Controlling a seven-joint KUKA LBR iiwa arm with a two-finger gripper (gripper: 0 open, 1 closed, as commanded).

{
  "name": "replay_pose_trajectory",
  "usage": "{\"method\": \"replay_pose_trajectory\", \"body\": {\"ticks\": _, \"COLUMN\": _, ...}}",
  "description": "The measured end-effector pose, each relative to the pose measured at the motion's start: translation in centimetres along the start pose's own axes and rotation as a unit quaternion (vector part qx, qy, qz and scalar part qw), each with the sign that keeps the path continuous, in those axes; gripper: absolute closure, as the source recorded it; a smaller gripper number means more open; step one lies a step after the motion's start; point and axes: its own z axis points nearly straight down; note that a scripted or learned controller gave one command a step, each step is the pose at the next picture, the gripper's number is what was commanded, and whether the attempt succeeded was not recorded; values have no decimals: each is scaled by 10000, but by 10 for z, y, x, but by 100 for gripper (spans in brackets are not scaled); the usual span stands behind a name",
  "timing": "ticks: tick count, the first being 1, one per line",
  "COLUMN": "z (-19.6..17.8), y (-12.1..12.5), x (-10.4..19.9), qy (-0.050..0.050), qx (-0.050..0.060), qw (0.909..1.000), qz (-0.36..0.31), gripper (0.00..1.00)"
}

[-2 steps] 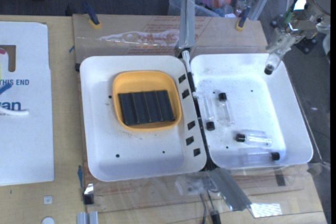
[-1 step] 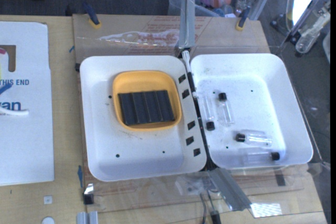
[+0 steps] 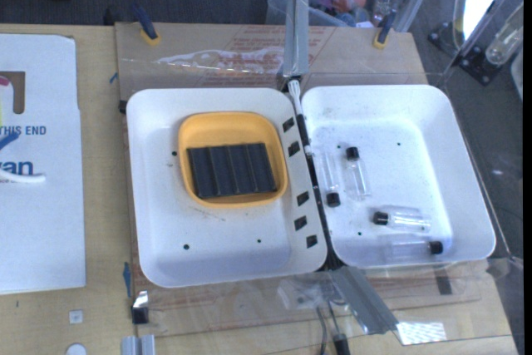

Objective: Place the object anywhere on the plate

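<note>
In the left white bin (image 3: 158,253) sits a square yellow plastic plate (image 3: 233,129) with rounded corners, and a dark ribbed rectangular block (image 3: 231,170) already lies flat on it, covering most of its middle and reaching toward its near rim. The right white bin (image 3: 461,179) holds several small clear vials with black caps: one upright-lying near the centre (image 3: 355,172), one beside the divider (image 3: 328,179), and two toward the near right (image 3: 401,219), (image 3: 416,247). How the gripper's fingers stand cannot be told. If a vial is the object meant, the risks seem plain: the vials are clear, slim and round, so they could roll or slip from a pinch, and the block leaves little bare plate, so a vial set down could roll off its ridges or over the yellow rim.
</note>
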Motion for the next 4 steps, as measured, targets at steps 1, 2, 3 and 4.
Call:
{"method": "replay_pose_trajectory", "body": {"ticks": 1, "z": 0, "y": -4, "x": 7, "qy": 29, "qx": 7, "qw": 9921, "qz": -1256, "gripper": 100}}
{"method": "replay_pose_trajectory", "body": {"ticks": 2, "z": 0, "y": -5, "x": 6, "qy": 29, "qx": -6, "qw": 9442, "qz": -3293, "gripper": 100}}
{"method": "replay_pose_trajectory", "body": {"ticks": 3, "z": 0, "y": -6, "x": 7, "qy": 27, "qx": -11, "qw": 9072, "qz": -4206, "gripper": 100}}
{"method": "replay_pose_trajectory", "body": {"ticks": 4, "z": 0, "y": 2, "x": 1, "qy": -6, "qx": -18, "qw": 8281, "qz": -5606, "gripper": 100}}
